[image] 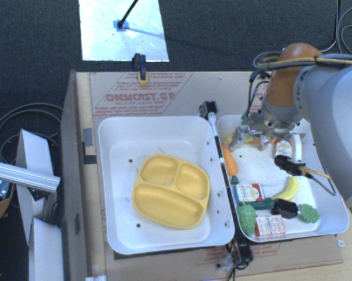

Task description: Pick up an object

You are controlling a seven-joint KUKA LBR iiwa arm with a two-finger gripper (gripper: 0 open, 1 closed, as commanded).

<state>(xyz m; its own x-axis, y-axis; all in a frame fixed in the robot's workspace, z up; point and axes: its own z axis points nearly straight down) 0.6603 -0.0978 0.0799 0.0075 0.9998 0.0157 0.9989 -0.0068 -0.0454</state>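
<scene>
Carrot (pixel 228 160) lengthwise along bin wall, seemingly

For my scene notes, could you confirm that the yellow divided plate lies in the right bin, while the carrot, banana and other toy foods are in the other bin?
Not quite: the camera view shows the yellow divided plate in the left bin. The carrot, banana and other toy foods lie in the right bin.
</scene>
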